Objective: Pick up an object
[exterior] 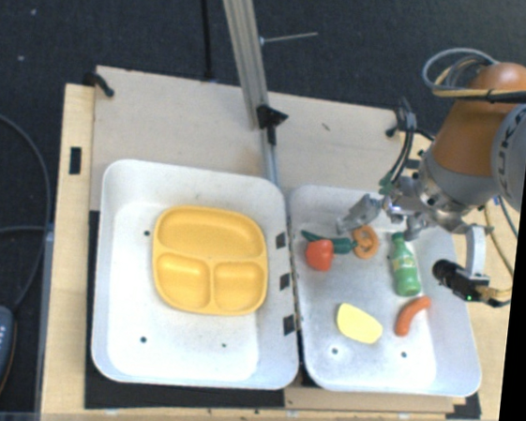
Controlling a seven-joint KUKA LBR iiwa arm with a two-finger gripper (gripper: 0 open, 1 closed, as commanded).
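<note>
bench (188, 121): flat tan board carrying both bins side by side, so everything sits within the arm's reach from the right.
left bin (117, 330): shallow white tray, holding the yellow divided plate (210, 257) flat in its middle, well apart from the action.
right bin (443, 367): this is where the loose pieces lie scattered, each apart from the others, which leaves room to come down on one.
arm (476, 125): orange and grey, leaning in over the right bin's far edge, wrist tipped down toward the cluster at the top of the bin.
gripper (368, 217): down low near the orange ring, but whether the claw is spread or closed i cannot tell from this angle; nothing visibly held.
green bottle (404, 265): lying flat, long axis running near to far, cap end toward the arm.
yellow piece (359, 323): flat, long axis left to right, near the front.
sausage (411, 315): slanted, upper end pointing far-right.
tomato (319, 253): round, no real axis, beside a green stem (321, 239).
orange ring (366, 242): likeliest target, just beside the gripper, small and curled, opening facing roughly up.
</note>
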